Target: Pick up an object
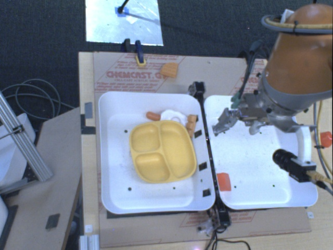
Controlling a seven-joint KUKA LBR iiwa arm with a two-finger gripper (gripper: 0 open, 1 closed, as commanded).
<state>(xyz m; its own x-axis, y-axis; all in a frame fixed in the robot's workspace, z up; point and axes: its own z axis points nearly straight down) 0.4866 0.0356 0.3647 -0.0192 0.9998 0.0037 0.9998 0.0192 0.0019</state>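
The arm's orange band (304,46) is looming nearest the lens at the upper right, and below it the gripper (222,123) is hanging over the upper left part of the right bin (291,191), close to the divider between the two bins; whether it is parted or closed cannot be told from this slant, and nothing is showing in its grasp. The nearest candidate is a small orange block (223,181), which is lying flat on the right bin's floor near its lower left corner, well apart from the gripper. It is looking like a light, stiff piece, probably easy to pinch across its short sides and unlikely to slip or break. In the left bin (112,139) a yellow divided plate (162,151) is sitting; it is looking rigid and smooth, too broad to span, so only its raised rim would be offering a hold. Just beyond the plate a small orange sausage-shaped piece (153,116), a white item (174,116) and a tan peg (191,123) are crowding together, leaving little room to close around any one of them.
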